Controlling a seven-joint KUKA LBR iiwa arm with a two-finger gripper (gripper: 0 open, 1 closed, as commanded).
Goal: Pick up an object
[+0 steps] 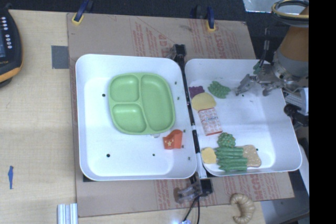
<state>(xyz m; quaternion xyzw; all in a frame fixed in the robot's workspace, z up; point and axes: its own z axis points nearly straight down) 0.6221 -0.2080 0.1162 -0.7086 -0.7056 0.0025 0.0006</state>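
The tool point(257, 86) is seen hovering over the upper right part of the right bin point(273, 128), its two fingers spread apart with nothing between them. The nearest item is the green leafy piece point(219, 89), just to the tool's left and apart from it. Further from the tool, against the bin's left wall, a small purple piece point(196, 91) is found, with a yellow piece point(203, 101) touching it just below, and a red-and-white packet point(210, 122) lying below that. Well below the tool, along the bin's near edge, a cluster is packed together: a green broccoli-like piece point(226, 139), a bundle of green beans point(231, 158), a small yellow round point(209, 155) at its left and a tan slice point(252, 156) at its right.

Far to the tool's left, across the divide, the left bin point(94, 113) is occupied by a green divided plate point(142, 103), and a small orange-red item point(172, 140) is set just below the plate's lower right corner. A tan curled object point(243, 206) lies on the counter point(37, 128), outside both bins, well below the tool.
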